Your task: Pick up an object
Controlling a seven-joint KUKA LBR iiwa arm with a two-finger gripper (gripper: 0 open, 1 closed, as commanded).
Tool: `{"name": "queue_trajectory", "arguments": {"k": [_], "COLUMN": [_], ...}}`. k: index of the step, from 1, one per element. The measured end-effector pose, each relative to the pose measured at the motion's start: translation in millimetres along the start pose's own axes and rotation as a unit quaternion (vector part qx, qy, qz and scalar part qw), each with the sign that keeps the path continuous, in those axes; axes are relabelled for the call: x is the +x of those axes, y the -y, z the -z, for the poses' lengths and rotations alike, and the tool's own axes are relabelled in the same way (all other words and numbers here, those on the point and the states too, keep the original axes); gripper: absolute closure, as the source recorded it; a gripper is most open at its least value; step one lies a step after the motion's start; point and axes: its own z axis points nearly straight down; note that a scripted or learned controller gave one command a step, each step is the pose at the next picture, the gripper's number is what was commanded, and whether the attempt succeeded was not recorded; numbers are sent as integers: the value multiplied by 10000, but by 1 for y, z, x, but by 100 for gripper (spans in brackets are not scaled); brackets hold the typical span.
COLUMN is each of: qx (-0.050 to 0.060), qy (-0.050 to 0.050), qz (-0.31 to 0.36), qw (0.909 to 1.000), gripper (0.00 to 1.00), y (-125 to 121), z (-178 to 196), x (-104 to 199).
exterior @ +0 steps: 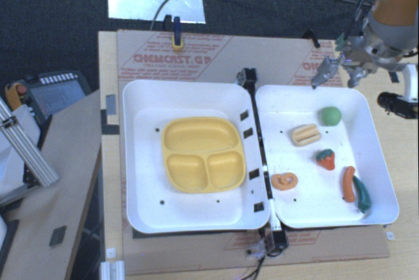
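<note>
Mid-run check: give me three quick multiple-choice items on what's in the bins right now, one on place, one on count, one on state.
1. Where does the yellow tray lie?
A. left bin
B. right bin
C. on the bench outside the bins

2. How many items lie in the right bin?
A. three
B. five
C. seven

3. The end effector is:
A. gripping the green ball
B. above the right bin's far edge, holding nothing
C. pressed into the tray

Answers:
1 A: the yellow tray sits in the left bin.
2 B: green ball, bun, strawberry, pretzel, carrot.
3 B: the end effector has open fingers, apart from every item.

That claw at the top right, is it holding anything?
No. The gripper is open with nothing between its fingers, above the right bin's far rim; the toy foods lie in the bin.
</note>
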Motion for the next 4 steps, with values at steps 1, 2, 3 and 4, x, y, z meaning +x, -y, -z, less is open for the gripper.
{"name": "queue_trajectory", "arguments": {"k": [1,2,3,4], "qx": [-59,-38,-44,-32], "qy": [9,7,4,1], "qz": [9,-2,16,11], "qw": [10000,10000,10000,10000], "gripper": [0,0,0,0], "y": [-2,2,-2,1], "z": [8,-49,-93,-154], "x": [0,-9,-2,2]}}
